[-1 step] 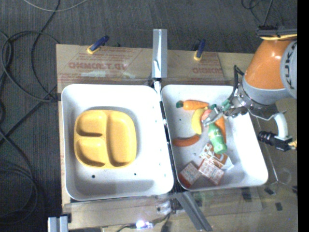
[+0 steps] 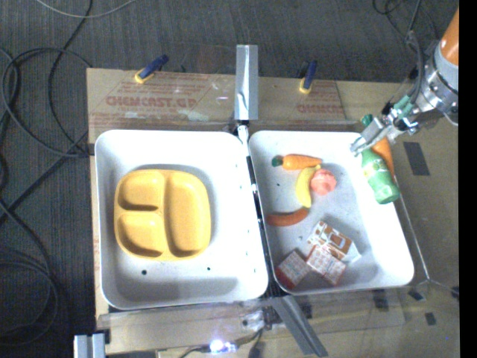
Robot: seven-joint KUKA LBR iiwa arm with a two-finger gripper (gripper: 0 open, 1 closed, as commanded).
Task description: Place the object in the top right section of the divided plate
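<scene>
A yellow divided plate (image 2: pixel 164 213) lies in the left bin (image 2: pixel 112 274), with two small sections on its left and one long section on its right. A green bottle (image 2: pixel 381 179) with an orange patch rests tilted against the right wall of the right bin (image 2: pixel 395 271). My gripper (image 2: pixel 375 135) hangs right over the bottle's upper end, at the bin's top right corner. The gripper body hides the bottle's top.
The right bin also holds a carrot (image 2: pixel 298 160), a yellow banana (image 2: pixel 303 186), a pink fruit (image 2: pixel 323 182), a brown sausage (image 2: pixel 288 216) and several small printed boxes (image 2: pixel 322 253). A metal divider (image 2: pixel 246 88) stands between the bins at the back.
</scene>
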